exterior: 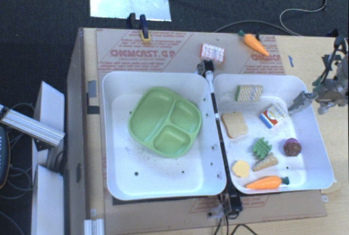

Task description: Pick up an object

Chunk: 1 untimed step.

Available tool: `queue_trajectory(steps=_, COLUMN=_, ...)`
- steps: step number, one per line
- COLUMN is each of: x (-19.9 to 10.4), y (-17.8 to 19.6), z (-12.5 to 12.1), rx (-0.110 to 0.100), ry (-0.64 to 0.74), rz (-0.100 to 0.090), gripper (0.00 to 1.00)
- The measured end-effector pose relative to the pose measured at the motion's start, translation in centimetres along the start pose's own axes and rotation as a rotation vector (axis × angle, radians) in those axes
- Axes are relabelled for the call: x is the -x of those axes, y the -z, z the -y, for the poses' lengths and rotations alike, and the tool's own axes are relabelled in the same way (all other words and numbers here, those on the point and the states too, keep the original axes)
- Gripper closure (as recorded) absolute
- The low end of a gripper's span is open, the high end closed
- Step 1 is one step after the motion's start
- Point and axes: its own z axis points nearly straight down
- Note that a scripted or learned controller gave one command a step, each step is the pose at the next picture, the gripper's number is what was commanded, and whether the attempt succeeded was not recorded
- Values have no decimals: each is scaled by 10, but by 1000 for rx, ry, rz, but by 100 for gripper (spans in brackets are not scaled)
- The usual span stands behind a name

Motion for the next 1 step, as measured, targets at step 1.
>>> queue_trajectory(steps=1, x=18, y=-115, z=9, rx=-3, ry=-2, rz=-1, gripper=0)
